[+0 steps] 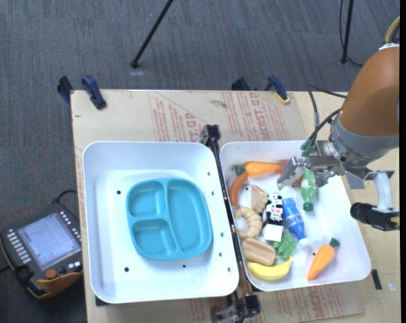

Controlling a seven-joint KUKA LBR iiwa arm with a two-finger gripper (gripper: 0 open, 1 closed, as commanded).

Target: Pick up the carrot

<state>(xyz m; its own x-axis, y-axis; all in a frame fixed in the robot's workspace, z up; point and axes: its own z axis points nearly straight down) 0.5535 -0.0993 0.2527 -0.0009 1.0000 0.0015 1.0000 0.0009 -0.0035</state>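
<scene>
Two orange carrots lie in the right bin (361, 247). One carrot (265, 169) rests sideways near the bin's far wall, green top to the left. The other carrot (320, 261) lies in the near right corner, leaves pointing up-right. My gripper (306, 171) hovers low over the far part of this bin, just right of the far carrot's tip. It is open, its fingers either side of the top of a green bottle (308, 190). Nothing orange sits between the fingers.
Around the carrots the right bin holds a blue bottle (294, 221), a banana (270, 270), a bread roll (257, 250), an orange sausage (236, 188) and several small toys. In the left bin (99, 180) lies a blue divided plate (168, 218).
</scene>
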